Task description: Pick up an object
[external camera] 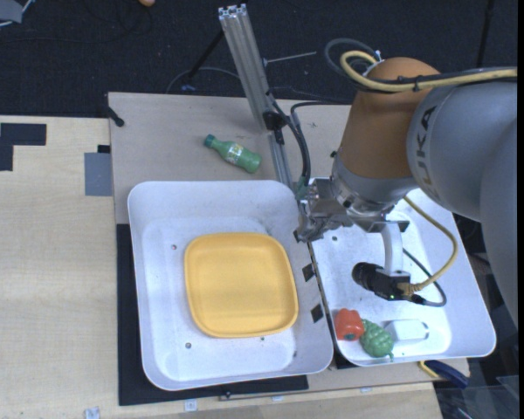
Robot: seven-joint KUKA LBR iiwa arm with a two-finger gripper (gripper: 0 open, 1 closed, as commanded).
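Observation:
A square yellow plate [240, 284] lies flat in the left bin [157, 208]. At the near end of the right bin [467, 321] sit a small red pepper-like toy [348, 323], a green knobbly toy [377, 340] and a white oblong piece [408, 329], close together. My gripper [313, 219] hangs low over the far left corner of the right bin, next to the wall between the bins. It is well away from the three small things. Nothing can be seen held in it.
A green bottle [233, 153] lies on its side on the bench behind the left bin. A slanted aluminium post [253, 59] rises just behind the gripper. The large grey and orange arm [419, 138] covers the far part of the right bin.

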